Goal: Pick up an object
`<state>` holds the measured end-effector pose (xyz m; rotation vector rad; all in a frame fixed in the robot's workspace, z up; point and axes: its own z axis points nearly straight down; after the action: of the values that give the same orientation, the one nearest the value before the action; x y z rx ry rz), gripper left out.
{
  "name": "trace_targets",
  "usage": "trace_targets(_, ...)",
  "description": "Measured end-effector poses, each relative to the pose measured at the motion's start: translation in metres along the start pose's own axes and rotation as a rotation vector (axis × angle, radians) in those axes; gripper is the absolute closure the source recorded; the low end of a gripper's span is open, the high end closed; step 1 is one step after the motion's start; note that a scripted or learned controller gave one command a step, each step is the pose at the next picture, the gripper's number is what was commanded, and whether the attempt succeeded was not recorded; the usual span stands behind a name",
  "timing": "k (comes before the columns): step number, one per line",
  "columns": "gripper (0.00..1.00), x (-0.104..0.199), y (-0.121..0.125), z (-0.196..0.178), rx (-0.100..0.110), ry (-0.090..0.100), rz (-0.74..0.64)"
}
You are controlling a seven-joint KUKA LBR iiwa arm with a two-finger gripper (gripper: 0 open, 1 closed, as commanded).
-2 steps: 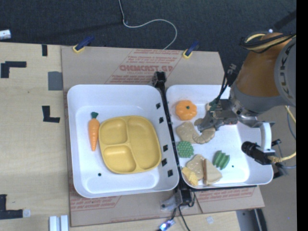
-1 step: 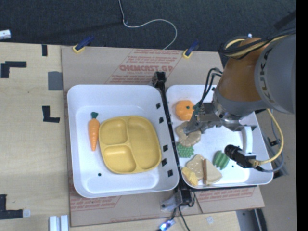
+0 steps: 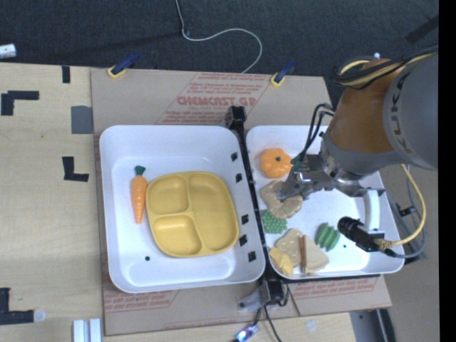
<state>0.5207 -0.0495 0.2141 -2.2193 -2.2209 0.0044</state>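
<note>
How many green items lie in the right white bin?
2: a textured green piece near the bin's left wall, and a smooth darker green piece toward its lower right. The arm may hide others.

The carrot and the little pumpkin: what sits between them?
The yellow divided plate and the rim where the two bins meet lie between the carrot and the pumpkin, seen from the overhead camera.

From my seat I see my arm [image 3: 417, 120] as a thick grey cylinder with part of a dark letter printed on its shell. Below it sits a broad orange band [image 3: 360, 123], rounded and glossy. Yellow and black cables loop over the top of the band, and another yellow cable curves down the right side. The wrist under the band is dark grey metal, leading to a small black gripper [image 3: 296, 182]. A white bracket carries a black cylindrical fitting near the wrist.
</note>
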Motion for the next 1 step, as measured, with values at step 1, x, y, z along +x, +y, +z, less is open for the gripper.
trace_targets(1, 1.00, -0.0006, 0.0101, -0.0067, -0.002, 0.001, -0.001)
